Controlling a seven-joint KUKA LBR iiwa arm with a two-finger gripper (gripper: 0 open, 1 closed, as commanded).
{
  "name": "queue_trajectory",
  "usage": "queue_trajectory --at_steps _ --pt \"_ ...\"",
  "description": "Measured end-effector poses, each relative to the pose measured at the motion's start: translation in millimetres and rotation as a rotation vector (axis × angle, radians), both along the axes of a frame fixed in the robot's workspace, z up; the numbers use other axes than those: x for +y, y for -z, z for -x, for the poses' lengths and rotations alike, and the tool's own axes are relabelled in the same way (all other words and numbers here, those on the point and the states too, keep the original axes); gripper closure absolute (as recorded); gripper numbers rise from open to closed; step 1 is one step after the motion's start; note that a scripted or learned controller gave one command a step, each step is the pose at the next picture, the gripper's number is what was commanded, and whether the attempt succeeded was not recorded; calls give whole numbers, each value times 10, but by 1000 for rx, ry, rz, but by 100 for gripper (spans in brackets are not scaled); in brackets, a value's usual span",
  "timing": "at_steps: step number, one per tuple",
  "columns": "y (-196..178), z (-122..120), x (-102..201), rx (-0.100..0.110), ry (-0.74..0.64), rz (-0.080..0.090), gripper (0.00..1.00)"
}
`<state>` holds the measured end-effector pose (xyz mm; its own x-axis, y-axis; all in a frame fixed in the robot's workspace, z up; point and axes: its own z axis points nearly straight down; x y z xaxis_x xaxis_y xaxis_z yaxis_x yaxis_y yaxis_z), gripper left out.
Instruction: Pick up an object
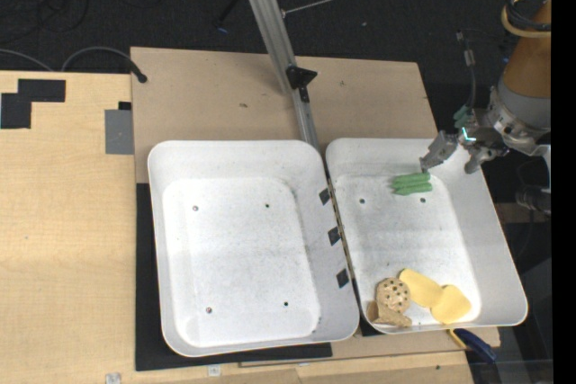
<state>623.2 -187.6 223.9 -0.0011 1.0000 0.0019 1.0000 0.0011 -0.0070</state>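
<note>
Two shallow white bins sit side by side on the table. My arm reaches in from the right, wrist bent low over the far right corner of the right bin. My claw has its fingers spread apart with nothing between them, one tip just beside the green object, perhaps not touching it. At the near edge of that bin lie a yellow piece and a tan, spotted item.
</note>
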Motion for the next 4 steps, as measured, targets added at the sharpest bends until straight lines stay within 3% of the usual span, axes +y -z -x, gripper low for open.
queue_trajectory --at_steps 1,3,4 --pt "-27 -10 3 -4 -3 2 0" --pt "1236 45 89 2 1 -1 0" --pt "1336 49 98 -2 2 1 0"
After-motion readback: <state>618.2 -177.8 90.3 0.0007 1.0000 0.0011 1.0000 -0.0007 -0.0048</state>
